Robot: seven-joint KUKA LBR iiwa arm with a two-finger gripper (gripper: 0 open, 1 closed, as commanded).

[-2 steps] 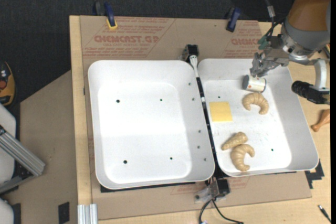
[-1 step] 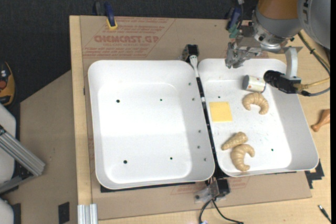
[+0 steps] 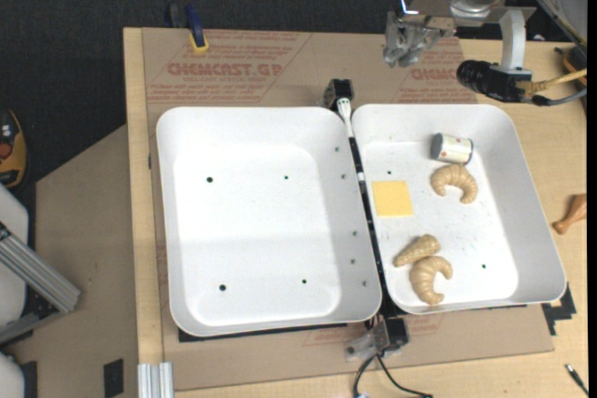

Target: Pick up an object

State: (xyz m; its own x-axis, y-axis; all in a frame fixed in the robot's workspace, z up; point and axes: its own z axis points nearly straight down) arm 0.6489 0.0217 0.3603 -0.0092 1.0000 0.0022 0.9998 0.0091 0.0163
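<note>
Right bin (image 3: 522, 200) holds all the items, clustered mid-bin and off the walls: small cylinder (image 3: 451, 147) far, croissant (image 3: 455, 183) just near of it, yellow square (image 3: 392, 198) close to the divider edge, two croissants (image 3: 424, 267) touching at the near side. Gripper (image 3: 408, 47) hangs beyond the far rim over the bench, touching nothing; cannot tell how far it is open.
</note>
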